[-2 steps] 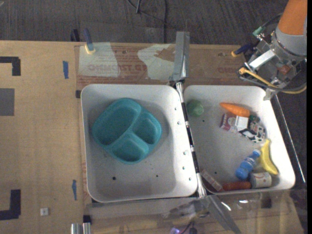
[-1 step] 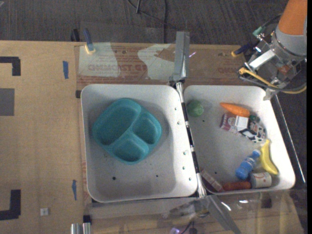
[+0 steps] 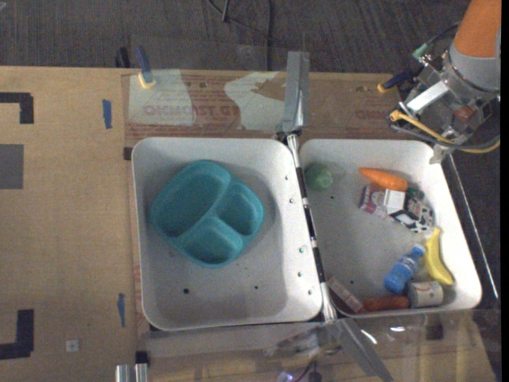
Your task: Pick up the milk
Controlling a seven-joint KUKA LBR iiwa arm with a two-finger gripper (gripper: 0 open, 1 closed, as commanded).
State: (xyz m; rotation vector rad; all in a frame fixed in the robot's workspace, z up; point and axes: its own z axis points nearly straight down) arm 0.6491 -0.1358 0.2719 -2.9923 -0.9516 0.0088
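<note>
The bench (image 3: 64,237) spreads out to the left of and below the gripper (image 3: 436,111), which sits at the top right of the camera view, just above the upper right corner of the right bin (image 3: 350,245); whether the gripper is wide or narrow cannot be told from this angle. The left bin (image 3: 159,293) lies well to the gripper's lower left and carries a teal divided plate (image 3: 208,212), tilted and far from the gripper. The right bin lies directly below the gripper and holds everything else. The milk (image 3: 408,210), a small carton with a black-and-white cow pattern, rests on its side below the gripper and a little left, well apart from it, touching a white and pink box (image 3: 378,200) on its left. An orange carrot (image 3: 383,178) lies just above that box, nearer the gripper. A yellow banana (image 3: 435,258) runs down the bin's right side, below the milk. A blue bottle (image 3: 403,270) sits just left of the banana. A green ball (image 3: 320,176) rests at the bin's upper left, to the gripper's lower left. A small can (image 3: 425,294) and a red sausage-like piece (image 3: 385,302) lie at the bottom edge, farthest from the gripper.
</note>
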